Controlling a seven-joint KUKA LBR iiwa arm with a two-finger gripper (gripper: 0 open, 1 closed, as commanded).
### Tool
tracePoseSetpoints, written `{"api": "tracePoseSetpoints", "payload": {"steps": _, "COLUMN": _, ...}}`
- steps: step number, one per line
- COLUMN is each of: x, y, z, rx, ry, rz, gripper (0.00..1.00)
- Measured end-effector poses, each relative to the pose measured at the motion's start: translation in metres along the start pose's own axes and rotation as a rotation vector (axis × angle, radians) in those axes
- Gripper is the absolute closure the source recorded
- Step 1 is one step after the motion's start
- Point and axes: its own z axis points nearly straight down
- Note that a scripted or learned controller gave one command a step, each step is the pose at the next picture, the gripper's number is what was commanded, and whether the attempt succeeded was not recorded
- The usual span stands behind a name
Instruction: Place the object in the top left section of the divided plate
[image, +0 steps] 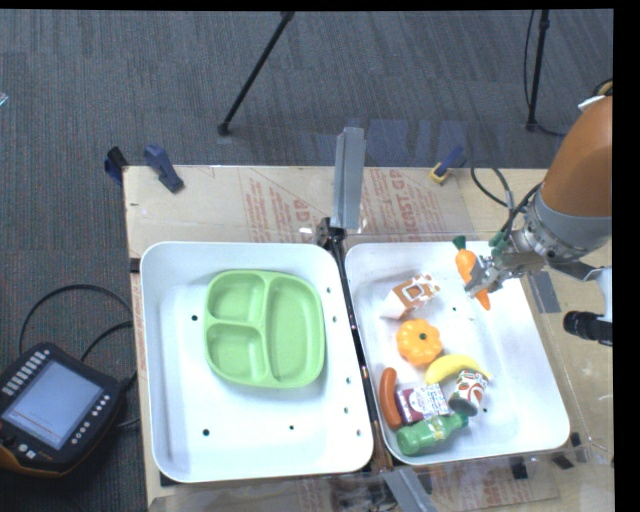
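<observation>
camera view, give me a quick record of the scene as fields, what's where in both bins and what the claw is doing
left bin: white shallow bin holding a light green divided plastic plate, its sections bare
right bin: white shallow bin with toy food
right bin items: small orange pumpkin, yellow banana, red sausage, green bottle, small box-shaped toy house
claw: claw over the right bin's far right part, an orange toy carrot with green top at its fingers
task state: plate's top left section not yet filled
</observation>
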Motion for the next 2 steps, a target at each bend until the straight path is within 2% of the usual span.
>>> {"api": "tracePoseSetpoints", "payload": {"steps": 1, "x": 0.09, "y": 0.001, "z": -0.007, "rx": 0.0, "ry": 0.001, "rz": -0.069, "gripper": 1.0}}
{"api": "tracePoseSetpoints", "payload": {"steps": 2, "x": 0.131, "y": 0.055, "z": 0.012, "rx": 0.0, "ry": 0.0, "rz": 0.095, "gripper": 1.0}}
